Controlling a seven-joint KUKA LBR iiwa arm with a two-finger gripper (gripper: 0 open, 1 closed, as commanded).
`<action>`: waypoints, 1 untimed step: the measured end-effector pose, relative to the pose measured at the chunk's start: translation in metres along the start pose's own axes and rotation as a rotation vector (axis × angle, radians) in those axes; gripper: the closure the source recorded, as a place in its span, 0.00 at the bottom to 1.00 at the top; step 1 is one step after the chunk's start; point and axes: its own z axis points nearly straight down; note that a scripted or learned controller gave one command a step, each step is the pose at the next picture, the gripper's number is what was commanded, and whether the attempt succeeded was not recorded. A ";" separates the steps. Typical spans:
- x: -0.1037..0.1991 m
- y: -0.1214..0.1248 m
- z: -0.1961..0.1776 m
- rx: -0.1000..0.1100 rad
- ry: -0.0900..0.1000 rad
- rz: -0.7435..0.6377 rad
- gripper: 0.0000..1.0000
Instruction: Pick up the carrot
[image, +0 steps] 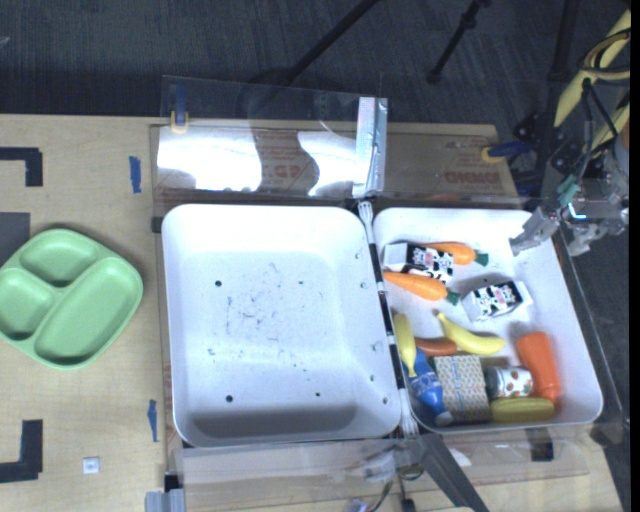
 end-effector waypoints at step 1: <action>0.008 0.031 0.104 -0.001 0.000 -0.191 0.00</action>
